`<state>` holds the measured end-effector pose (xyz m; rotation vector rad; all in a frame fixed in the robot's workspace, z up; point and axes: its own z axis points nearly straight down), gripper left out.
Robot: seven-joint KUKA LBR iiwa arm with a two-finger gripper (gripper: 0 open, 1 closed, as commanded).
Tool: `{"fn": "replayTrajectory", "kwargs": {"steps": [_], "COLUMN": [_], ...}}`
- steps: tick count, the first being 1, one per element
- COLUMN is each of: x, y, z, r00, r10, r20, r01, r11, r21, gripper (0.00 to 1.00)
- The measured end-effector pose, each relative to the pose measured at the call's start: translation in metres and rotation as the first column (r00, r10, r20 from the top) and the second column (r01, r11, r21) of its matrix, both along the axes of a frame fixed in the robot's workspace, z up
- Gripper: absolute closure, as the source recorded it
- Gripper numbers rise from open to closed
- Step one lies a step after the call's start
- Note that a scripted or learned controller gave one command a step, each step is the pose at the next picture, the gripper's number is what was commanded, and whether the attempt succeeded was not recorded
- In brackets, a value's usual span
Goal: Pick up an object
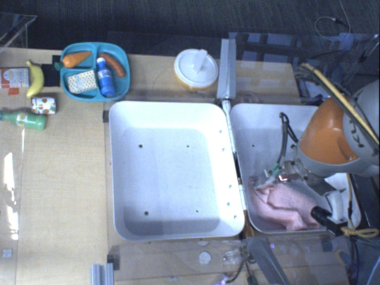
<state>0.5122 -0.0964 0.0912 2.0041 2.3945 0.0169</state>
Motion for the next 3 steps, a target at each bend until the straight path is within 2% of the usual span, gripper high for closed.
{"fn": "replayTrajectory", "kwargs": {"steps": [1,2,3], "x": [0.003,0.002,-0.018], "y": [0.002,0.001,0.008], "z": [0.012,0.012,0.001], "r00": [1.000,1.000,0.999], "r10": [0.002,0.002,0.035], "r20": [0.006,0.006,0.002], "r01": [-0.002,-0.002,-0.035], "r11": [1.000,1.000,0.999], "r21": [0.001,0.000,0.000], "gripper": [1.00,0.00,0.00]}}
